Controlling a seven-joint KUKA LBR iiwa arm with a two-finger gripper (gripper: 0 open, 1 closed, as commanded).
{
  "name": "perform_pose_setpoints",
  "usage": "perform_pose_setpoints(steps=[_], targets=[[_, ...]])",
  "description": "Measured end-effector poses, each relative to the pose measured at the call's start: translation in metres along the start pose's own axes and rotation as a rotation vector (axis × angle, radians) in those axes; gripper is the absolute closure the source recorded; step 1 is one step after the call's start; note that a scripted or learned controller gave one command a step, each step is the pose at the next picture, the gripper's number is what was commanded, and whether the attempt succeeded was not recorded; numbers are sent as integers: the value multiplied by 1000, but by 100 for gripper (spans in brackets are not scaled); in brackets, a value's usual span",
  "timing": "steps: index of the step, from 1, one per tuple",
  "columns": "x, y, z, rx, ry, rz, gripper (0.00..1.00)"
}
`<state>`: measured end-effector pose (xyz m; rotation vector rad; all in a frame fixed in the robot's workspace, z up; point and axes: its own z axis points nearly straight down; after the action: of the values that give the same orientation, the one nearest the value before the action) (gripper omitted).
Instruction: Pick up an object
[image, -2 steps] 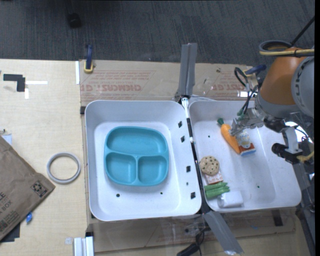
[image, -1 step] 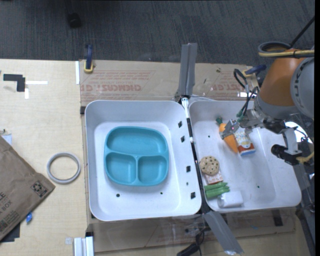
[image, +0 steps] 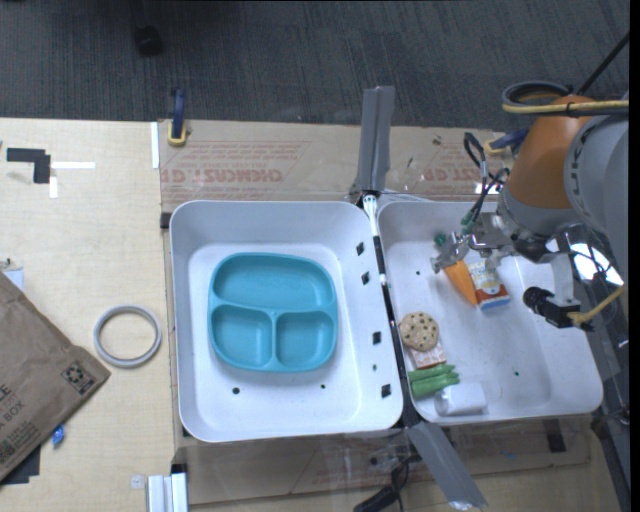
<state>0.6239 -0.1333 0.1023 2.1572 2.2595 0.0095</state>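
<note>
White block (image: 462, 399) and green beans (image: 432, 380) seen at right bin (image: 560, 400) front. Orange carton (image: 462, 282) lying mid-bin, under pincer (image: 472, 246); pincer state cannot be told. Carton judged light, stiff, crushable; best gripped across narrow sides.

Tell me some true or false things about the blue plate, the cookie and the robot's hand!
1. The blue plate sits in the left bin. True.
2. The cookie is on the blue plate. False: it lies in the right bin, near the wall between the bins.
3. The hand is over the right bin, right by the orange carton. True.
4. The green beans are up by the hand. False: they lie near the bin's front edge, below the cookie.
5. A tape ring lies on the bench left of the bins. True.
</note>
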Motion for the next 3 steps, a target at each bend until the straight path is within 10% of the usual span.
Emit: perform_pose_setpoints(steps=[1, 2, 3], targets=[[-3, 3, -14, -9, -5, 3, 100], [-2, 1, -11, -4, -3, 2, 0], [-1, -17, -1, -10, 2, 105, 0]])
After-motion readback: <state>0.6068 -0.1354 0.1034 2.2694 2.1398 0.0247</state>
